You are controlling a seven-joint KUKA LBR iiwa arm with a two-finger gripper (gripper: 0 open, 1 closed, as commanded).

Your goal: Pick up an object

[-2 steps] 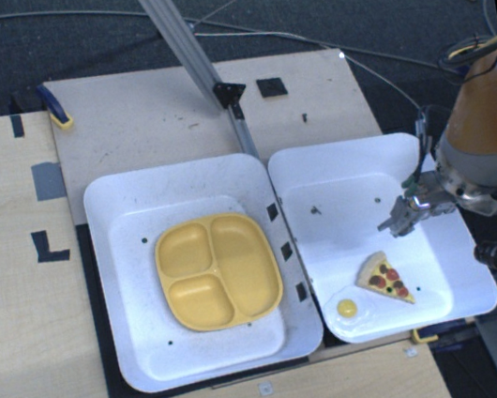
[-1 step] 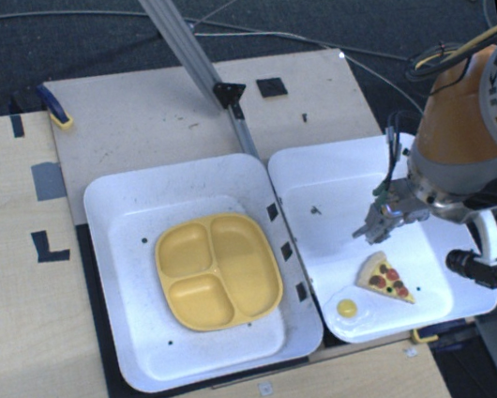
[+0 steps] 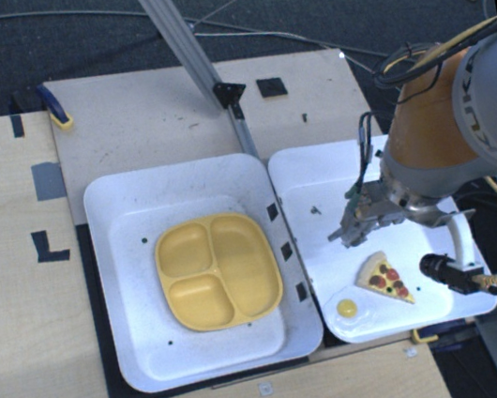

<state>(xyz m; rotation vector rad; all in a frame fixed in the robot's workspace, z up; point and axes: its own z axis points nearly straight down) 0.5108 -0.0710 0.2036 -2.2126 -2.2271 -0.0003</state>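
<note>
Two white bins are seen from above; the left bin holds a yellow divided plate; the right bin holds a pizza slice and a small yellow piece. Just above the slice, the gripper hangs, nothing seen between its fingers; whether it is released or clenched cannot be told. The flat slice may be missed or pushed aside.

The arm's grey and orange bulk covers the far right corner of the right bin, and the picture's right edge cuts the arm off. The gripper is dark and small over the middle of that bin; its tips blur together. A black part of the arm hides the bin's right rim near the front. The metal pole runs off the top edge.
</note>
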